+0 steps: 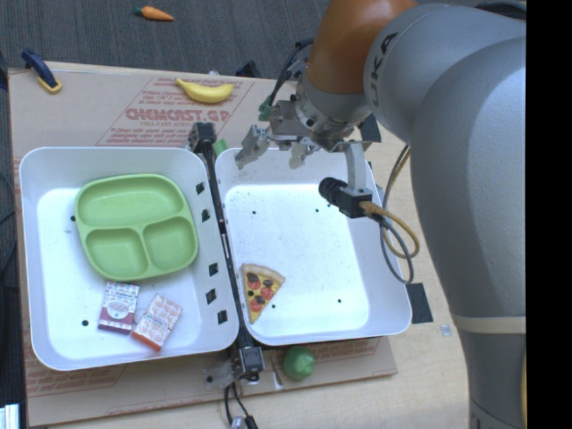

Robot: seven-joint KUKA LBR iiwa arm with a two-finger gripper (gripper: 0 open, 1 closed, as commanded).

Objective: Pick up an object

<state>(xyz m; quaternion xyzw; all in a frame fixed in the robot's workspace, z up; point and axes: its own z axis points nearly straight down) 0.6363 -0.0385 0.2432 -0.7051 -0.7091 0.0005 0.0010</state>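
Cardboard covers the bench under two white bins; the left bin (36, 239) holds a green divided plate (136, 223) and two small packets (138, 314). My claw (273, 150) hangs over the far rim of the right bin (357, 266), fingers spread apart and gripping nothing. A pizza slice (260, 289) lies near that bin's front left corner, well away from my claw.

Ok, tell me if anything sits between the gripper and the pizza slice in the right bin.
Nothing visible does. The gripper hangs over the far edge of the right bin, and the pizza slice lies near that bin's front left corner. The white floor between them is bare apart from a few small dark dots.
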